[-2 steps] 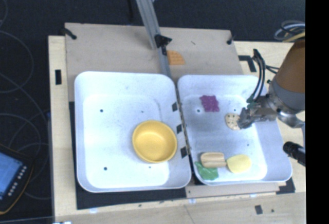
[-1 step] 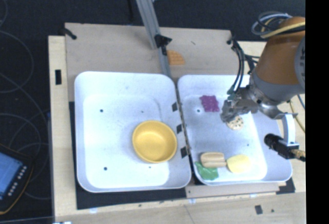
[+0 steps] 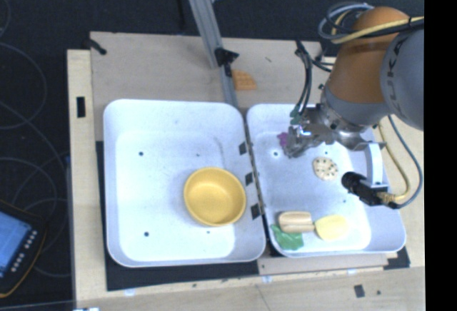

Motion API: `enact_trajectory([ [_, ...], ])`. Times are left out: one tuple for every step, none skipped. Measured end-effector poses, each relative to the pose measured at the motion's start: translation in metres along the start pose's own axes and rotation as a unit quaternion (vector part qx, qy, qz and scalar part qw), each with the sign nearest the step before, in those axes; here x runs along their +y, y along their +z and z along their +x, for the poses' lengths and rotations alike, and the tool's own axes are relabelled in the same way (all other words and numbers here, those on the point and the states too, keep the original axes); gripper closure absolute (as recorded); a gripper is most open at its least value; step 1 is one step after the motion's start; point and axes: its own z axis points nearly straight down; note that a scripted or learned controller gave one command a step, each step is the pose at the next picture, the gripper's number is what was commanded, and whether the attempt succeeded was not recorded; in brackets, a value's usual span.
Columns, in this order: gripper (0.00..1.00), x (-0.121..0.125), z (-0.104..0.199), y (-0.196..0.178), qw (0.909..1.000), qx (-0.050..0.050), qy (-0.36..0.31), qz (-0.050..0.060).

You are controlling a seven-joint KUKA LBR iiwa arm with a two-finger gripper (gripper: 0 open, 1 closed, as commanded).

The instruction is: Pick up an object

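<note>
The grey arm with its orange band reaches in over the far right corner of the right-hand shallow white bin (image 3: 378, 242), and its two-finger gripper (image 3: 294, 147) hangs low over the far left part of that bin, close to the divider between the two bins. Whether its jaws stand wide or narrow cannot be told from this slant. A small purple object (image 3: 283, 138) lies just beside the gripper tip on its left, touching or nearly so; it is too small to make out its shape, and it is not seen between the fingers.

Toward the middle of the same bin lies a round pale speckled cookie-like piece (image 3: 325, 168), near the gripper on its right and nearer side. Along the near edge of that bin lie a tan bread-roll-shaped piece (image 3: 295, 221), a soft yellow lump (image 3: 332, 227) just beside it, and a small green scrap (image 3: 288, 239) at the near left corner.

The left-hand shallow white bin (image 3: 136, 138) holds a yellow plastic bowl (image 3: 214, 196), upright, toward its near right part.

No readable writing or labels show.
</note>
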Motion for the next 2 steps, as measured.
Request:
enact_trajectory([
  [1.0, 0.014, 0.049, -0.008, 1.0, 0.0, 0.0, 0.0],
  [1.0, 0.03, 0.106, 0.005, 1.0, 0.0, 0.0, 0.001],
])
